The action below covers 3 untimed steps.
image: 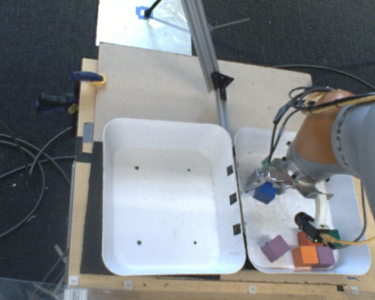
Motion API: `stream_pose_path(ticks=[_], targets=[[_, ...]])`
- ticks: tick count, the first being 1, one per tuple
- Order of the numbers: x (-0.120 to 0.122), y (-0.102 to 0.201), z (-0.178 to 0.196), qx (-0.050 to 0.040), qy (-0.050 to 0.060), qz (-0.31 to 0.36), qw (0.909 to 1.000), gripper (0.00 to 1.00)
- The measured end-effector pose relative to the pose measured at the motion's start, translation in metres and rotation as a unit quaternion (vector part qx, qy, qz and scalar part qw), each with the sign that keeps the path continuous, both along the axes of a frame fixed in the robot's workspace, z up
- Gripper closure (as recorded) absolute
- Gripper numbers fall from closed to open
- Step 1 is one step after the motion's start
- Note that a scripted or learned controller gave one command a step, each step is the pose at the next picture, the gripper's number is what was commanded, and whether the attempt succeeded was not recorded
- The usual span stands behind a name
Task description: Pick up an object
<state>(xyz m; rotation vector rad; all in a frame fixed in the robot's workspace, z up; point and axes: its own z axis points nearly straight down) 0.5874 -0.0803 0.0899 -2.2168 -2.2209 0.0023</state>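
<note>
Camera view from above: the grey arm is reaching in from the right and is hanging its claw low over the inner half of the right bin, close to the wall that is meeting the left bin. The blue cube, judged to be the thing being picked, is sitting right at the claw's tip, touching it or very nearly, and well apart from the other blocks. That isolation is probably why the program is aiming here, since nothing is crowding the approach. Whether the claw is spread, closed or clamped on the cube cannot be told, because the wrist is covering the tips from this angle. It is equally unclear whether the cube is resting on the bin floor or hanging just above it.

Two white bins are lying side by side on the pale surface. Four blocks are showing, all in the right bin: one blue cube, one orange block and two purple ones. One purple block is standing alone near the front wall. The other purple block is pressing against the orange one in the front right corner, where the wall and the touching neighbour are likely making a clean grip harder
</note>
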Motion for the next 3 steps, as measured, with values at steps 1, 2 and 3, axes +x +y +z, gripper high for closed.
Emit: stream_pose_path(ticks=[1, 2, 3], targets=[[0.01, -0.002, 0.001, -0.001, -0.003, 0.001, 1.0, 0.0], [0.0, -0.002, 0.0, -0.0008, -0.002, 0.0, 1.0, 0.0], [0.0, -0.002, 0.001, -0.0007, -0.002, 0.0, 1.0, 0.0]])
